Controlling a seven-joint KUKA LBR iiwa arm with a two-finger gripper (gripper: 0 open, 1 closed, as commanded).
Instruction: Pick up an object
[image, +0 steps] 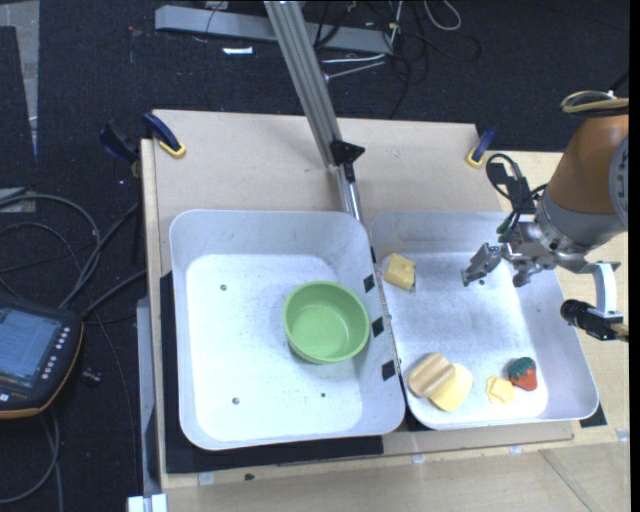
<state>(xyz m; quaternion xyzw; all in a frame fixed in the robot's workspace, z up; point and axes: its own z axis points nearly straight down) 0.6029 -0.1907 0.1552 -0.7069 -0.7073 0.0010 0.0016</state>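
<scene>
In the right bin (560, 410) lie a yellow cube (401, 271) near the back left, a pale yellow lumpy piece (440, 380) at the front, a small yellow bit (500, 390) and a red strawberry-like toy (523, 373) at the front right. My gripper (497, 272) hangs over the back middle of this bin, right of the cube and well behind the other pieces. It is open, its fingers (477, 268) spread apart with nothing between them.
The left bin (200, 300) holds a green bowl (325, 321) near its right side. A grey metal pole (312, 85) slants in from the back down to the seam between the bins. Yellow-tipped clamps (165, 137) grip the bench's back corners.
</scene>
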